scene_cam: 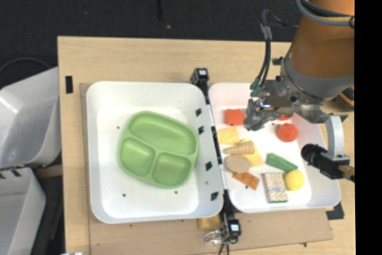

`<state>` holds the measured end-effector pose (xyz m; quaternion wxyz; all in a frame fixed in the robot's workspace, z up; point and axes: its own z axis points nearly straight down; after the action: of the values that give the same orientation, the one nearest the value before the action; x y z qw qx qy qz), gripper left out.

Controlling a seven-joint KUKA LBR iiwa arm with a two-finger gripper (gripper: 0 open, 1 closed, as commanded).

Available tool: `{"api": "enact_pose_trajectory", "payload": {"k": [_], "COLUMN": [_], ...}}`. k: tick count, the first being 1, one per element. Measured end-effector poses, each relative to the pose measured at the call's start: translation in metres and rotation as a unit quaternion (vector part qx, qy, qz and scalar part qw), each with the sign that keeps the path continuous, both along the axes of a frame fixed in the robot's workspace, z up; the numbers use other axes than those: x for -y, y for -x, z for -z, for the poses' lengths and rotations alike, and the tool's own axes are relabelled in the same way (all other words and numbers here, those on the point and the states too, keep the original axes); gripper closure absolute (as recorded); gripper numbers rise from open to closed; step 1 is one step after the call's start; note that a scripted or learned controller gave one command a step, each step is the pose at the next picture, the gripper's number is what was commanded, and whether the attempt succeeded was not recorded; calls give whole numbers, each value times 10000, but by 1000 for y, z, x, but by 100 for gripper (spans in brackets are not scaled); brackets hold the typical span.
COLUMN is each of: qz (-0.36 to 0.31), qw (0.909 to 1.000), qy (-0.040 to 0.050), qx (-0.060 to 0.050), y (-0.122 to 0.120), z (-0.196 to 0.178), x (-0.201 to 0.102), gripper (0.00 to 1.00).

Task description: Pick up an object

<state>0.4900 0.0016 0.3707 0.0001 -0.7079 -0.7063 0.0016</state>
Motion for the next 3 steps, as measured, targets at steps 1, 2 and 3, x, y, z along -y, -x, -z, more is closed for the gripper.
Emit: {"api": "enact_pose_trajectory", "payload": {"k": [1, 2, 3], "qz": [-10, -52, 0], "qw": [10000, 10000, 10000], "qy": [-7, -21, -5], "qx": [-20, 71, 48], "y": [1, -8, 0], "z": [113, -25, -105], "x": [-9, -69, -27], "gripper": [100, 100, 100]}}
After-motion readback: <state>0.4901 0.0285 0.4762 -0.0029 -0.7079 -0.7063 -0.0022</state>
